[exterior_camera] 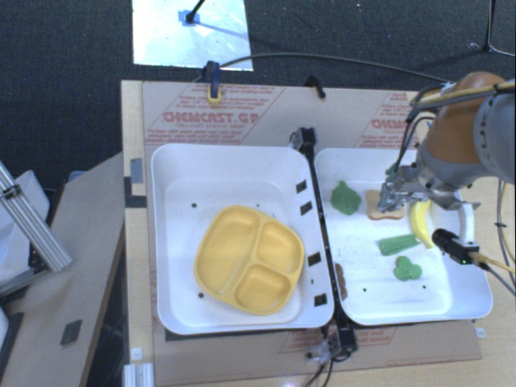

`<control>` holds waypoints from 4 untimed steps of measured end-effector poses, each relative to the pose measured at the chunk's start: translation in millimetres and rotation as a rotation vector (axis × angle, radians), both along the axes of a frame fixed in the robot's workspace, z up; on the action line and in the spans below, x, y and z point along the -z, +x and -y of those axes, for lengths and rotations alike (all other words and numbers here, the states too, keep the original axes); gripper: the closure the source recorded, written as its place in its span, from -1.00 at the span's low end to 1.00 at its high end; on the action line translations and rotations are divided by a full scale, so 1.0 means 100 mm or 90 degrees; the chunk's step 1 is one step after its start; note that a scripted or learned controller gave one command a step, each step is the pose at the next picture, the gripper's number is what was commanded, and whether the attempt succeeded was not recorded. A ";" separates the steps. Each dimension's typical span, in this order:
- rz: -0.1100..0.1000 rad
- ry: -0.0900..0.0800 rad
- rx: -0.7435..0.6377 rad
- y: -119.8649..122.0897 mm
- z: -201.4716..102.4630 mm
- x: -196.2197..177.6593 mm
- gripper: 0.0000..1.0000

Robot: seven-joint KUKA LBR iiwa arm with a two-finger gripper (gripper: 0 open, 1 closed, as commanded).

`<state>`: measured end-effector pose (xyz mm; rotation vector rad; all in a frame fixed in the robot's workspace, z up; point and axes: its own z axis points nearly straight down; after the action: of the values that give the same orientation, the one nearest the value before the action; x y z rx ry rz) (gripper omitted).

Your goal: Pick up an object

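The gripper (395, 197) hangs low in the right bin (363, 305), directly over a tan, bread-like piece (379, 206) that lies near the middle of that bin's far half; whether it is spread or pressed together cannot be told from this angle, and nothing can be seen between it. Around the tan piece the bin is crowded: a leafy green lump (346, 197) sits just to its left, a yellow banana (420, 222) lies just to its right, partly under the wrist, a green bar (397, 243) rests nearer the camera, and a small green clump (407, 270) lies beyond that bar toward the near wall. A black cable plug (453, 246) hangs from the arm beside the banana. The near-left part of the right bin's floor, away from the tan piece, is bare white. Across the dark divider (316, 216) to the left of the tan piece, the left bin (177, 176) holds a yellow sectioned tray (250, 259), tilted, with bare floor along its far and left walls.
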<state>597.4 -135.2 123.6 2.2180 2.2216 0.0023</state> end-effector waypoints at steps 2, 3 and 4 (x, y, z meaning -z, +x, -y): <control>0.003 -0.001 -0.002 0.18 0.01 -1.05 1.00; 0.004 -0.001 -0.003 0.19 0.00 -1.70 1.00; -0.001 0.001 -0.005 0.14 -0.47 -1.66 1.00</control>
<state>611.1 -88.2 289.5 2.2112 2.2307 0.0028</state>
